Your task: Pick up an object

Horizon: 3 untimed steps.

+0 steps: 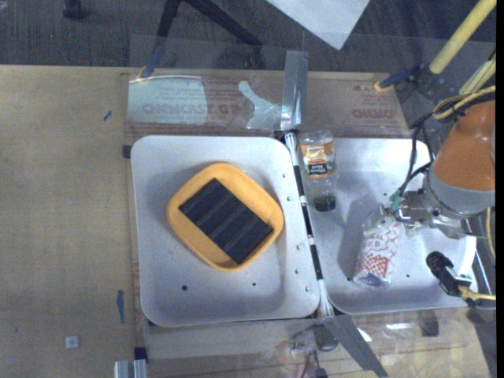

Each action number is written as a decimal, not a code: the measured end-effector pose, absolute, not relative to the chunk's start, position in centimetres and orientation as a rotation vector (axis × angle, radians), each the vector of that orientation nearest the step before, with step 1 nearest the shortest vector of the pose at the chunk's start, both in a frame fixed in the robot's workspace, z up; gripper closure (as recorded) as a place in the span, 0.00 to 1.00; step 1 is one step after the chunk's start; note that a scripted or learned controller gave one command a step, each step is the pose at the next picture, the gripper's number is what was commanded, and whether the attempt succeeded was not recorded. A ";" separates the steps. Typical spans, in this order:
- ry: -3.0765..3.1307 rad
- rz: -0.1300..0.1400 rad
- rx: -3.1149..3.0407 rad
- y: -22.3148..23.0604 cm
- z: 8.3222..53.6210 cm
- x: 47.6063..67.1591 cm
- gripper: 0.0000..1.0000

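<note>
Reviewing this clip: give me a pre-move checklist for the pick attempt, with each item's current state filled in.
1. Hand over the right bin: ok.
2. Target within reach: ok, the red-and-white packet lies just below the hand.
3. Anything between the fingers: cannot tell, the wrist hides them.
4. Neighbours apart from the target: ok, the clear bottle lies along the divider, apart from the packet.
5. Left bin untouched: ok, the yellow dish with dark slatted insert sits in its middle.
</note>
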<state>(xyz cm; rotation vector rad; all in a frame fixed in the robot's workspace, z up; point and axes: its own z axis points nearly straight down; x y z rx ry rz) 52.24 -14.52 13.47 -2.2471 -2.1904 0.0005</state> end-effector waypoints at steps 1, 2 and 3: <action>-2.318 -0.025 -2.167 -14.3 10.3 53.8 0.00; -2.314 -0.027 -2.176 -14.6 11.2 53.8 1.00; -2.455 0.001 -1.962 -9.3 20.2 61.4 1.00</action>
